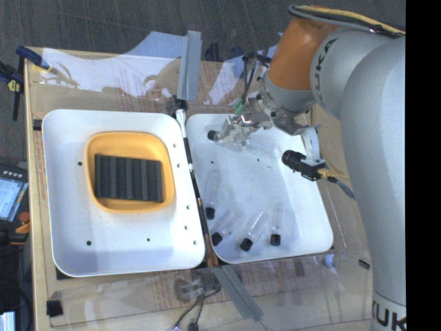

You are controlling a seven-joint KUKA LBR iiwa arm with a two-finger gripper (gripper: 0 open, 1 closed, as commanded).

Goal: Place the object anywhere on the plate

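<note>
The grey arm looms at the frame's right. Its gripper sits low over the right bin's upper left; finger spread unclear. Clear tubes lie lower in that bin. The yellow plate rests in the left bin.

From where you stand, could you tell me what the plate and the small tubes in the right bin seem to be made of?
The plate: likely matte yellow plastic, an even colour without shine, with a dark ribbed insert. The tubes: probably clear plastic or glass, since the white bin shows through them, with black caps that look like plastic.
</note>
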